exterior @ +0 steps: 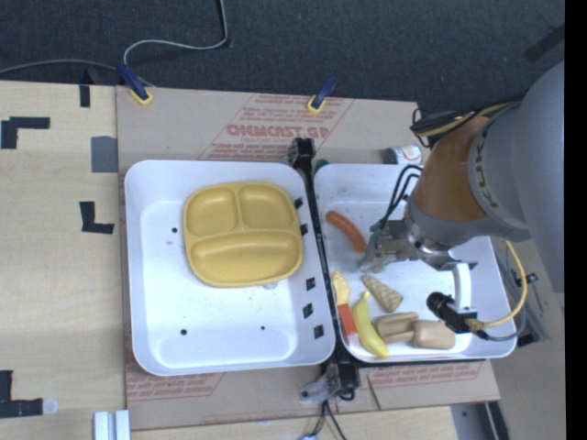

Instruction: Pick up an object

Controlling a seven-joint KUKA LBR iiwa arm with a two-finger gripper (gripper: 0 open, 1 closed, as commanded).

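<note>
Bench: cardboard sheet [266, 126] under two white bins. Left bin [151, 273]: one yellow divided plate [243, 232]. Right bin [353, 177]: orange sausage [346, 230] just left of the gripper [378, 250]; cone [382, 291] just below it; banana [367, 328], corn piece [341, 288] and two bread-like pieces [413, 330] along the near wall. The gripper hangs low over the bin floor, nothing seen between its tips; whether it is spread or closed, cannot tell.

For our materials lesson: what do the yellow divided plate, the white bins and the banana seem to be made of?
Divided plate: likely moulded plastic, matte yellow, soft rounded ridges. White bins: probably thin formed plastic, smooth, slightly glossy, rounded rims. Banana: apparently toy plastic, uniform bright yellow.
</note>
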